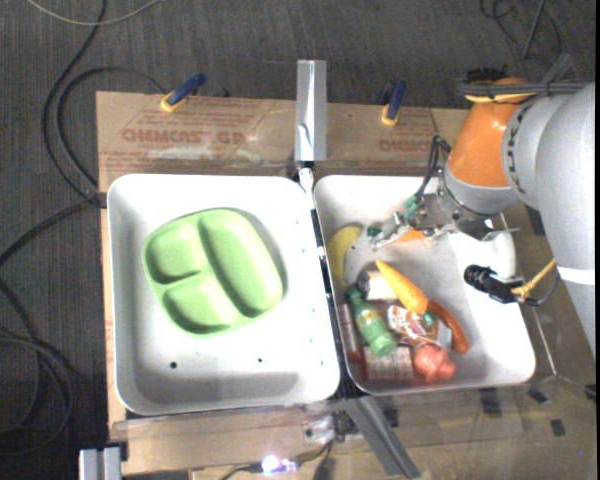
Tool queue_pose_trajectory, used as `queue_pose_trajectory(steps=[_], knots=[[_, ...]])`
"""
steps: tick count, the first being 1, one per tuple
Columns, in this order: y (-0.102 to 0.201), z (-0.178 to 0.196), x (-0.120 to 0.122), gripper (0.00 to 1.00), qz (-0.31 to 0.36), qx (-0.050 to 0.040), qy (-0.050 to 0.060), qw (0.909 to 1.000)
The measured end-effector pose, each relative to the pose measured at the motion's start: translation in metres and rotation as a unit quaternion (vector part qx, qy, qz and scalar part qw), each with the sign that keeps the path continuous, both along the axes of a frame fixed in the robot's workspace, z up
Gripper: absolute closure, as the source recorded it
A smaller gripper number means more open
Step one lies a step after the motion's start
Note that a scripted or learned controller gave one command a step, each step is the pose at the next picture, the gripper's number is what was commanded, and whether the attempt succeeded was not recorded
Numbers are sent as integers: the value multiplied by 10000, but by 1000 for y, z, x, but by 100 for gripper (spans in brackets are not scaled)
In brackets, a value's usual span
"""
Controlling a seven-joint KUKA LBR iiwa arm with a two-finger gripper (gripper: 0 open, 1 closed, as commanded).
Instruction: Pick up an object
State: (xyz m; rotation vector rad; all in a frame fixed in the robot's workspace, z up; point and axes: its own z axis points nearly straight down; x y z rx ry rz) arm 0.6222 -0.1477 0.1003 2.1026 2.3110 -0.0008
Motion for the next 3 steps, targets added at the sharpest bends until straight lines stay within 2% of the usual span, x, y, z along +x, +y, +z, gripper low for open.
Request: queue_pose_trajectory(steps=[1, 2, 3], knots=[[0, 9, 0, 100, 0, 3, 6, 10000], [0, 8, 0, 0, 0, 3, 7, 10000], [13, -10, -7, 0, 418, 8, 17, 9991]])
